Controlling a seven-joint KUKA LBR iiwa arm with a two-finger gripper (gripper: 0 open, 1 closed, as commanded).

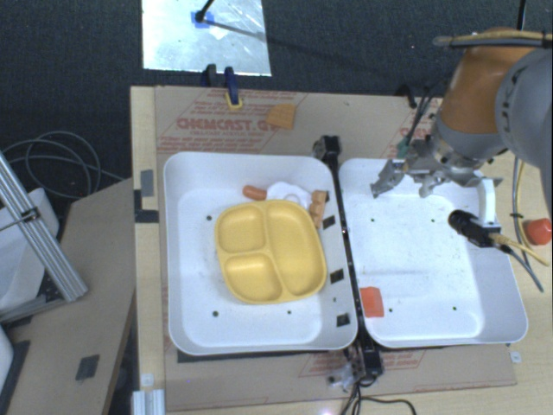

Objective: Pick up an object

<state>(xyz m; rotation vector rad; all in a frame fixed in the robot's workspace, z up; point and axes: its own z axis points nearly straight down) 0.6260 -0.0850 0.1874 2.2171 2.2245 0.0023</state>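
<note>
My gripper hangs over the far part of the right bin, open, with nothing between its fingers. A small orange-red block lies at that bin's near left corner, well away from the gripper. In the left bin a yellow divided plate lies flat in the middle. Behind the plate are a small orange sausage-shaped piece, a white object and a tan cork-like piece near the divider.
A black cylindrical part on a white bracket juts from the arm over the right bin's right side, with cables trailing right. A black divider runs between the bins. A tan square lies on the cardboard behind them.
</note>
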